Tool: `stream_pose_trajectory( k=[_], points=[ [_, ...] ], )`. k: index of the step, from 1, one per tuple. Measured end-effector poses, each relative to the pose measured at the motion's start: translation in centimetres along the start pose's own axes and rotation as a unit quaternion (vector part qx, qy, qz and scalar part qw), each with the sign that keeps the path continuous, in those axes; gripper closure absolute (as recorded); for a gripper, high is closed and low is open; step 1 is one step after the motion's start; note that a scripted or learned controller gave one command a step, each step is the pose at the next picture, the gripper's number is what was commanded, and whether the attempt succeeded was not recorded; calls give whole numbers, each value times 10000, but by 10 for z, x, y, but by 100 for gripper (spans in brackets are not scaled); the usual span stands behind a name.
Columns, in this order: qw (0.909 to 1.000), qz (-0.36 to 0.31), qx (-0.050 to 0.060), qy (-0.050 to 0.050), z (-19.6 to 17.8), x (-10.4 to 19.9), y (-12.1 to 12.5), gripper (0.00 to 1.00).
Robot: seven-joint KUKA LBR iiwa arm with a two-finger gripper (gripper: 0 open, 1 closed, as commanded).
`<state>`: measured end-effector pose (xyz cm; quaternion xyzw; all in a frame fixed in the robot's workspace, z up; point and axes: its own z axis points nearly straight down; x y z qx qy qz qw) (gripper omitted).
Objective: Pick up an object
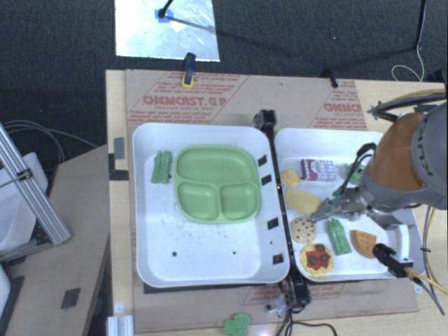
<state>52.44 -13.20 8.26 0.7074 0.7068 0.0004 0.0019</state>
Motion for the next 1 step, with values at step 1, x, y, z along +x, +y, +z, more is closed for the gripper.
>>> stream_pose_trajectory(
  k=[1],
  points=[
    [10000, -45, -37, 24, -122, 74, -35, 0]
  ],
)
